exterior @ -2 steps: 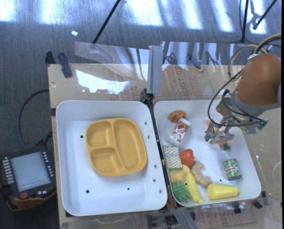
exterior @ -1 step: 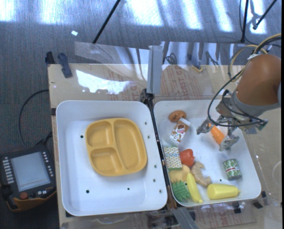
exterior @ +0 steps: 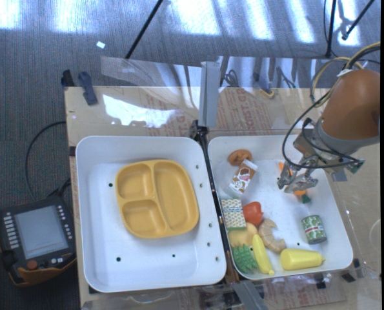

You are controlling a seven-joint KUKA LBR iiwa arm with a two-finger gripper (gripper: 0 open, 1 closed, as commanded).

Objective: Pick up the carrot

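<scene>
The grey arm with its orange band (exterior: 352,105) reaches in from the right over the right-hand shallow white bin (exterior: 337,205), and its two-finger gripper (exterior: 297,185) hangs low over the upper right part of that bin. The small orange carrot with a green tip (exterior: 301,192) lies on the bin floor right at the gripper: orange shows beside and between the dark fingers, and the green end sticks out just below and to the right of them. Whether the fingers are spread or pressed together cannot be told from this slanted view, nor whether the carrot is actually pinched.

Left of the gripper, well apart from it, stand a brown ring-shaped doughnut (exterior: 240,155) and, just below it, a small white carton with a red label (exterior: 241,177). Lower down, along the bin's left side, crowd a green-and-white box (exterior: 232,213), a red pepper-like piece (exterior: 253,212), a tan lumpy piece (exterior: 271,234), a yellow banana (exterior: 262,254) and a green leafy piece (exterior: 243,258). A green can (exterior: 313,228) sits near the right wall below the carrot, and a yellow pear-like fruit (exterior: 300,259) lies at the bottom right.

The left-hand white bin (exterior: 95,237) holds a yellow three-compartment plastic tray (exterior: 157,197).
</scene>
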